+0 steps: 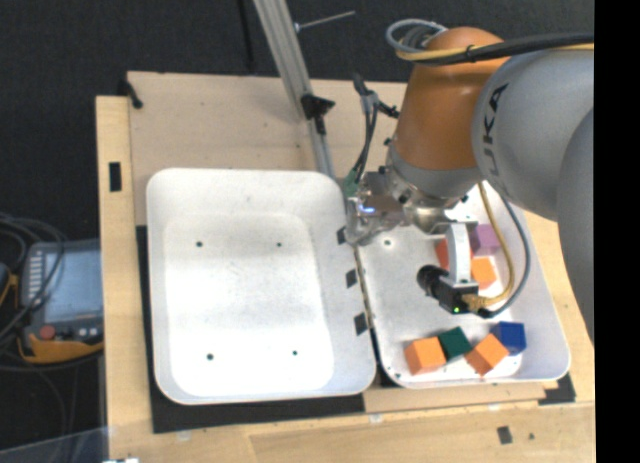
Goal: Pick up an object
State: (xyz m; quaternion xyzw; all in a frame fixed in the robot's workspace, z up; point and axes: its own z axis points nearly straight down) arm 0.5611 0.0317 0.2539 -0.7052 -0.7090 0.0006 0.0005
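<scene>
We note the left shallow white plastic bin (240, 281) on the pale wooden tabletop (115, 211). The gripper (378, 213) hangs at the left wall of the right shallow white plastic bin (397, 296); we cannot tell its opening or load. Along that bin's near wall lie an orange foam cube (425, 354), a green block (455, 342), a second orange cube (489, 353) and a blue block (511, 335), well apart from the gripper.

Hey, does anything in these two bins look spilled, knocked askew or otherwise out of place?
Nothing stands out. The orange block, green block, second orange block and blue block all lie inside the right bin, bunched along its near edge. The left bin sits squarely beside it.
</scene>
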